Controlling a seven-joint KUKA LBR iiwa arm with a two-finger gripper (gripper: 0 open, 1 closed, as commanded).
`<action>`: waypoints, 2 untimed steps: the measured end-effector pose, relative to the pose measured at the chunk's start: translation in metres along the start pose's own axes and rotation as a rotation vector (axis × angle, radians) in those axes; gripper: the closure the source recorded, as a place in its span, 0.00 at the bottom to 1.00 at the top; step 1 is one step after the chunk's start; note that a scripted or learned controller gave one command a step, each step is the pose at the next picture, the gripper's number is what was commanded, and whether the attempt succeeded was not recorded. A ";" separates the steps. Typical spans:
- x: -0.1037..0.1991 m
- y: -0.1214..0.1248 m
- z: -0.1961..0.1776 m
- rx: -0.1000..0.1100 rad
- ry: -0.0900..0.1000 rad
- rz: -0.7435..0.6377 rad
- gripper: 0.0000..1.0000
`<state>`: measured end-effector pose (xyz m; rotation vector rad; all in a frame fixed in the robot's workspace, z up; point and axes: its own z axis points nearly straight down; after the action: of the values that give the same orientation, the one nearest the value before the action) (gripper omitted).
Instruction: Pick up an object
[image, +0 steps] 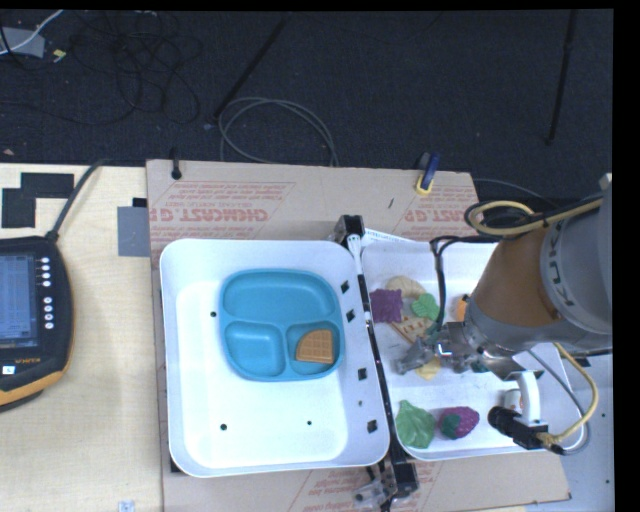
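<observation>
Cardboard sheet (250, 205) under two white bins (190, 400), dark carpet (300, 80), loose cables (275, 125)

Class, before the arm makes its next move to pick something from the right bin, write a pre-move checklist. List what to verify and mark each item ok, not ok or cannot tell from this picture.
1. Gripper is over the right bin, where the objects lie: ok.
2. An object is seen between the fingers: cannot tell; they blur into the pile beneath.
3. Loose targets within the bin: ok; a green piece and a purple grape bunch lie apart from the pile near the front wall.
4. Purple block and green piece near the gripper crowd each other: not ok for a clean single grasp.
5. Blue divided plate in the left bin has room: ok; one waffle piece sits in a compartment.
</observation>
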<state>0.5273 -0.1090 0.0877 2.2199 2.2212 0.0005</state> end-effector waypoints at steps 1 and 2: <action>0.026 0.093 -0.001 -0.004 0.001 -0.004 0.00; -0.058 0.115 -0.092 -0.008 -0.006 0.005 0.00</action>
<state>0.6425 -0.1667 0.1794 2.2177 2.2090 0.0029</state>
